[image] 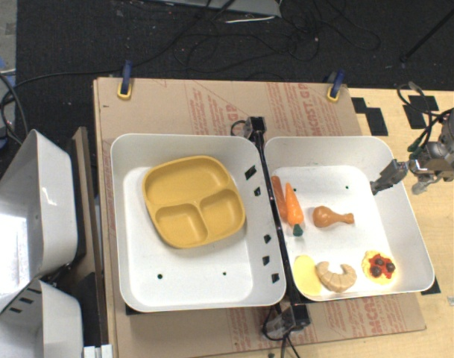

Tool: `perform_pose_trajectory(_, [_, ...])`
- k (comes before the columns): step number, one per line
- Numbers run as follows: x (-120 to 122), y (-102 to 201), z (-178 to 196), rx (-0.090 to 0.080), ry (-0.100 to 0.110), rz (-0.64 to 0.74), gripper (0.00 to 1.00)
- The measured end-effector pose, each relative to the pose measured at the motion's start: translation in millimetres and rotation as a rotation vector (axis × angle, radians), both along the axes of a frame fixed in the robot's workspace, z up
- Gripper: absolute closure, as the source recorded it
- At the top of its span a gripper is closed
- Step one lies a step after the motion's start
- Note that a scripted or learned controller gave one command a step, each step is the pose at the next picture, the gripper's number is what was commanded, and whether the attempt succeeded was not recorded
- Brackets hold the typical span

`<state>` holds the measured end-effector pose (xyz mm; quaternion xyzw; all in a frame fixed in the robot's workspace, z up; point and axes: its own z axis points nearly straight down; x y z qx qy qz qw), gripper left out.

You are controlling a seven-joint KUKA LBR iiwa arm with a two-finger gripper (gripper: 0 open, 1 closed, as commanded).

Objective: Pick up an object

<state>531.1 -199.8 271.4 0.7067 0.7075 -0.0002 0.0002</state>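
L bin [130, 200]: a yellow divided plate [193, 200] is seen lying flat. R bin [405, 222]: a carrot [291, 205] lies by the L wall, a drumstick [332, 217] near centre, a croissant [337, 276] and a tart [380, 266] along the front. The gripper [402, 176] is seen above the R bin's far-right rim, w/ nothing held; fingers' state can't be told.

open floor [346, 181] above drumstick [332, 217]
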Motion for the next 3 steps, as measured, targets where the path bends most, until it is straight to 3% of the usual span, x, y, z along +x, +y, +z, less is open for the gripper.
perform_pose_trajectory(3, [-10.0,-8.5,-160.8,0.002,0.005,-0.003,0.00])
